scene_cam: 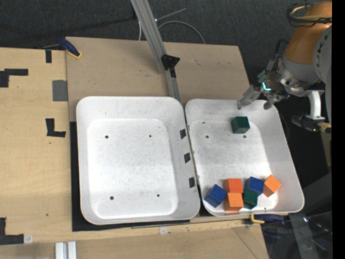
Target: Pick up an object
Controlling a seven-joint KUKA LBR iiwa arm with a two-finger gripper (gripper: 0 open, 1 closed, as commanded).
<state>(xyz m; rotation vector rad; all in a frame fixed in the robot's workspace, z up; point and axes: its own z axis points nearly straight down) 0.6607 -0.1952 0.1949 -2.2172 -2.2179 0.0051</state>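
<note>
A dark green cube (240, 124) lies alone in the far part of the right bin (226, 161). At that bin's near edge sits a cluster of cubes: a blue one (215, 195), two orange ones (233, 185) (234, 200), a green one (250, 198), another blue one (255, 184) and an orange one (272, 184). My gripper (257, 99) hangs over the bin's far right rim, just up and right of the dark green cube, with its two fingers spread apart and nothing between them.
The left bin (129, 155) lies beside the right one. A slanted metal pole (153, 34) crosses the bench behind the bins. A blue and yellow clamp (70, 47) sits at the far left of the bench.
</note>
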